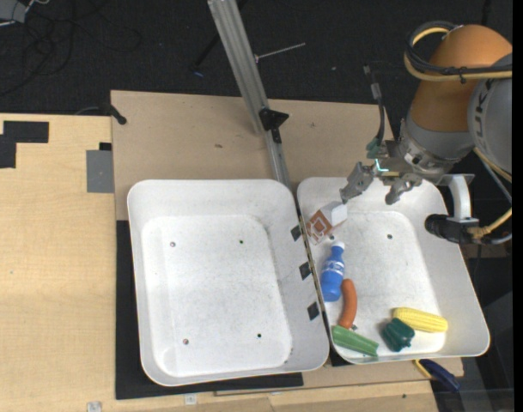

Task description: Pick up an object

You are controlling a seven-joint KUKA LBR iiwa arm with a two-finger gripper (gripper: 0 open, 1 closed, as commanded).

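Near edge of right white bin (467, 337), green cucumber-shaped toy (355, 341), dark green block (398, 334), yellow corn cob (420, 319), orange sausage (349, 302), blue-white bottle (332, 273), small brown-white card (319, 224), 2-finger gripper (378, 184) spread apart above far rim, nothing between its fingers.

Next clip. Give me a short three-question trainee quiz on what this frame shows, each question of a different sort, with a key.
1. True or false: the toy corn cob lies in the left bin.
2. Which lies directly beside the orange sausage?
A. blue bottle
B. corn cob
C. small card
3. Fill in: the gripper hangs over the ___ edge of the right bin.

Key:
1. False; it lies in the right bin's near corner, by the dark green block.
2. A
3. far
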